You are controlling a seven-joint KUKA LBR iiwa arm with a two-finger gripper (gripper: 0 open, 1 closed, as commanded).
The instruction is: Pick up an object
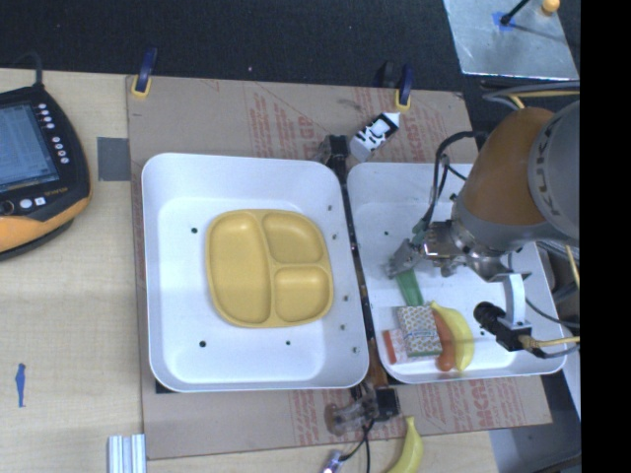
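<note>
The right bin (pixel 380 197) holds a small cluster near its front edge. It consists of a green strip (pixel 409 288), a square checked packet (pixel 419 329), a yellow banana-shaped toy (pixel 457 325) and an orange sausage-shaped piece (pixel 447 351). My gripper (pixel 406 258) reaches in from the right and hangs low in this bin, right above the far end of the green strip. The grey arm with its orange band (pixel 508 170) covers the bin's right half.
In the left bin (pixel 168 264) lies a yellow divided plate (pixel 268 267). A black-and-white object (pixel 376 133) sits behind the bins. A second banana (pixel 408 448) lies in front of them, and a teach pendant (pixel 35 166) rests at far left.
</note>
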